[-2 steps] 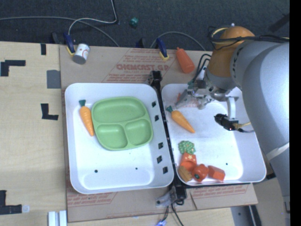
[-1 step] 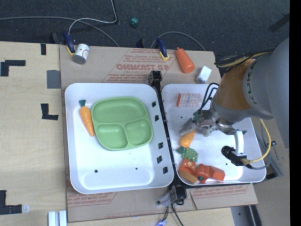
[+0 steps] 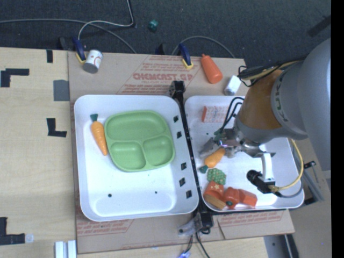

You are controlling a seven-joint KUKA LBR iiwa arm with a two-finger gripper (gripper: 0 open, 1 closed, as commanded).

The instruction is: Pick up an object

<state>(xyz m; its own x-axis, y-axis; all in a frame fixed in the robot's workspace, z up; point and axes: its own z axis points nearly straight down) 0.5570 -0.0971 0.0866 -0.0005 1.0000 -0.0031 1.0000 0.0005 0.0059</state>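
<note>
My gripper (image 3: 221,143) hangs low over the left-middle of the right bin (image 3: 285,200), under the grey arm and its orange band. A small orange piece (image 3: 214,158) lies right at the gripper's tip, touching or just below it; I cannot tell whether it is gripped. In the same bin lie a pink-and-white box (image 3: 215,113) at the back, a green dotted piece (image 3: 216,175), and a cluster of red and orange toys (image 3: 232,197) at the front. The left bin (image 3: 129,206) holds a green divided plate (image 3: 140,140) and a toy carrot (image 3: 98,136).
Behind the bins on the cardboard lie an orange bottle-shaped toy (image 3: 212,69), a white cube (image 3: 233,84) and a small can (image 3: 93,60). Blue clamps (image 3: 79,49) and cables sit at the back edge. A black divider (image 3: 184,138) runs between the bins.
</note>
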